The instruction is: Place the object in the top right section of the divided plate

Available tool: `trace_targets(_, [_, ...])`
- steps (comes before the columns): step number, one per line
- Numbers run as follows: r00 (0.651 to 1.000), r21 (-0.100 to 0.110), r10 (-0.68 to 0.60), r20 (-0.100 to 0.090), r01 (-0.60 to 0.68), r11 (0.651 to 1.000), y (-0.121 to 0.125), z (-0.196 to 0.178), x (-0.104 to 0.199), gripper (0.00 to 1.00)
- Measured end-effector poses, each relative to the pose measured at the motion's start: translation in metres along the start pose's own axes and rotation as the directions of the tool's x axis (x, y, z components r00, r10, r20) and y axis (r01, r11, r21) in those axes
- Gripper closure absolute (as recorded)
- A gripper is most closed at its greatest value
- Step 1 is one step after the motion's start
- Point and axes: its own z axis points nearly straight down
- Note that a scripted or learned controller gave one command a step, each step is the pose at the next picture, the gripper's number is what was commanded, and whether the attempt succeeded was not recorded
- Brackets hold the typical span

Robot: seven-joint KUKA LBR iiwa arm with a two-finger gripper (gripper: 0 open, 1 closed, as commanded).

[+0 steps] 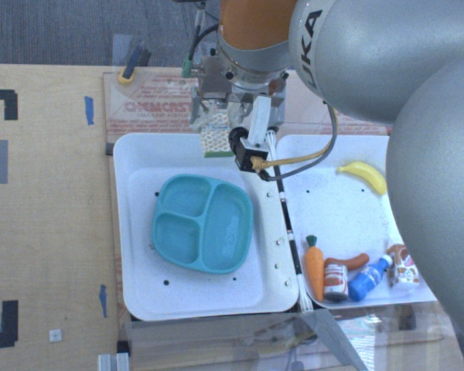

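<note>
The teal divided plate [203,222] lies in the middle of the left white bin [131,230]; it has two small sections on its left and one long section on its right. Above the bin's back edge hangs my gripper [216,128], just beyond the plate's far rim. A small packet with a green and white pattern [214,141] sits between its fingers, so the gripper is shut on it. The arm's orange band [251,10] and grey wrist hide the bench behind it.
The right bin [336,207] holds a banana [365,176] at the back and, at the front, a carrot [315,266], a small can [336,280], a sausage [356,260], a blue bottle [369,278] and a snack packet [403,266]. A cable [282,199] trails along the bins' shared rim.
</note>
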Motion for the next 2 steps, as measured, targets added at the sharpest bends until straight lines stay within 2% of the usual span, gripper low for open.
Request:
trace_targets(1, [1.0,0.008,-0.017,-0.004,0.017,1.0,-0.0192,0.0291,0.0258,1.0])
trace_targets(2, [1.0,0.007,-0.017,-0.004,0.017,1.0,-0.0191,0.0285,0.0258,0.0])
